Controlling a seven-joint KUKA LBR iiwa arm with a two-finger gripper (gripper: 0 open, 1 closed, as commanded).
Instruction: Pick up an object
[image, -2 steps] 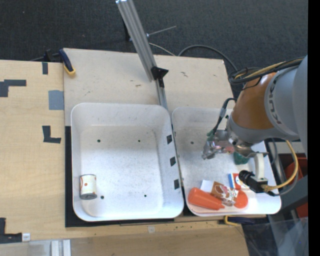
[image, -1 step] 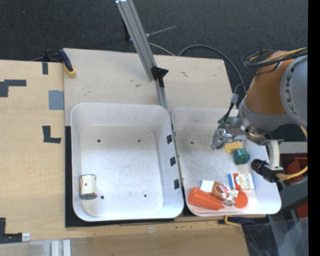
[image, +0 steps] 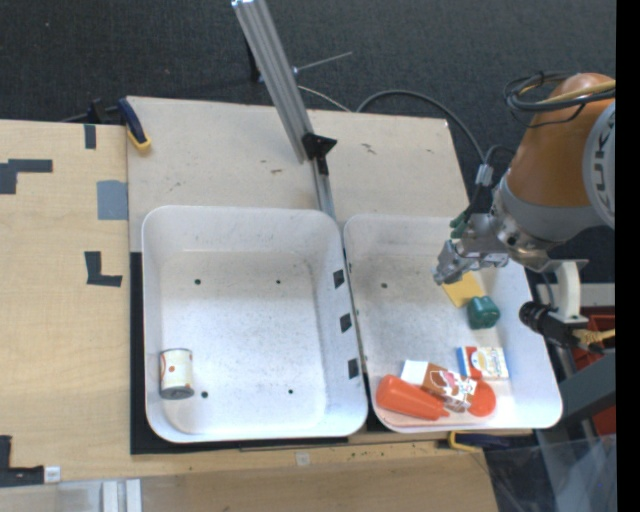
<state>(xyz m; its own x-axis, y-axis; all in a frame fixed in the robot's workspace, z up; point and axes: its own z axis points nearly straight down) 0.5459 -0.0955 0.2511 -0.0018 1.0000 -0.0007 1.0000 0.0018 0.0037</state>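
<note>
In the left bin (image: 240, 230) a small can (image: 176, 373) lies untouched. In the right bin (image: 400, 250), the tool (image: 458, 262) hangs just above a yellow block (image: 464, 291), beside a green cylinder (image: 483, 311); whether it is parted or closed I cannot tell. Nothing looks lifted, so the pick remains undone.

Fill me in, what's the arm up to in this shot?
The KUKA arm reaches in from the right, with its pincer low over the right bin, just above a yellow block and next to a green piece. Nothing is visibly lifted. Further forward in that bin sit an orange carrot-like toy and some small packets. The left bin holds a small can near its front-left corner.
</note>
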